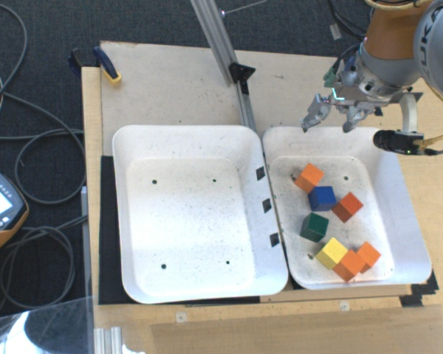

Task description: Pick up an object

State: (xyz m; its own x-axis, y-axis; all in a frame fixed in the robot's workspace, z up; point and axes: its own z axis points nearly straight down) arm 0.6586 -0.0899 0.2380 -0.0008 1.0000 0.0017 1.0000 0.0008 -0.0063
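Above the right bin's (399, 190) far rim I see my gripper (331, 123) hanging with fingers spread, nothing between them; blocks lie inside that bin

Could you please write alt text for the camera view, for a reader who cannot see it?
The pincer hangs open above the far rim of the right bin, which holds six coloured blocks. The left bin sits beside it.
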